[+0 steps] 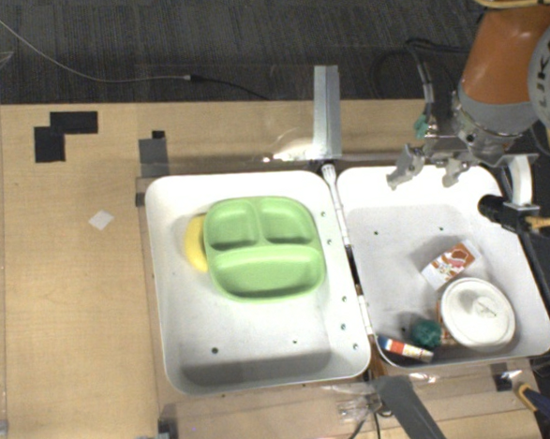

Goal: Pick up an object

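Observation:
My gripper [429, 169] hangs over the far edge of the right bin [389, 243], its two fingers spread open with nothing between them. The orange band of the arm sits just above it at the top right. Well in front of the gripper, in the near right part of that bin, lie a small red and white packet [447, 263], a round white bowl [476, 311], a dark green object [424, 331] and a white tube with a red tip [403, 347]. In the left bin [246, 347] a green divided plate [263, 246] rests on a yellow object [194, 245].
A metal post [328, 116] stands at the far end of the ridge between the bins. Cables hang along the right bin's right side [523, 211]. The wooden bench [65, 304] stretches to the left of the bins.

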{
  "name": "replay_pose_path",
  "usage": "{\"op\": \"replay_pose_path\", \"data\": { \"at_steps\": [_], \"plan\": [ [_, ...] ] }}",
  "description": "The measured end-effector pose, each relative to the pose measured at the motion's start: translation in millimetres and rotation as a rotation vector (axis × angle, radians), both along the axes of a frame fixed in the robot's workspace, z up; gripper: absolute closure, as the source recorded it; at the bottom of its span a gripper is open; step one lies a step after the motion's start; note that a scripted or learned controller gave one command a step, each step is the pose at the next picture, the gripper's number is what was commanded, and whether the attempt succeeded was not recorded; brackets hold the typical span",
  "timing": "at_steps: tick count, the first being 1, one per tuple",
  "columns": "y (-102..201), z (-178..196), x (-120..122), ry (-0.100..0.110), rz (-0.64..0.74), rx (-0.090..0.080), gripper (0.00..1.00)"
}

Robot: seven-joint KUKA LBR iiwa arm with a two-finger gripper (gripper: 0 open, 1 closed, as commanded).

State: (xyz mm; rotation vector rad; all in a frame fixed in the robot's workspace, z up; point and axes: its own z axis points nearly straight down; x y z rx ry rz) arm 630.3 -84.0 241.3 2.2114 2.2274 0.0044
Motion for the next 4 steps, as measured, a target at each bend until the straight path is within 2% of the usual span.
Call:
{"op": "replay_pose_path", "data": {
  "at_steps": [1, 2, 3, 4],
  "plan": [
    [-42, -137, -55, 0.002, -0.128, 0.0, 0.0],
    [-80, -154, -32, -0.003, 0.046, -0.001, 0.0],
    [-92, -153, -98, -0.004, 0.135, -0.004, 0.0],
    [-100, -153, -124, -0.01, 0.239, -0.005, 0.0]
  ]
}}
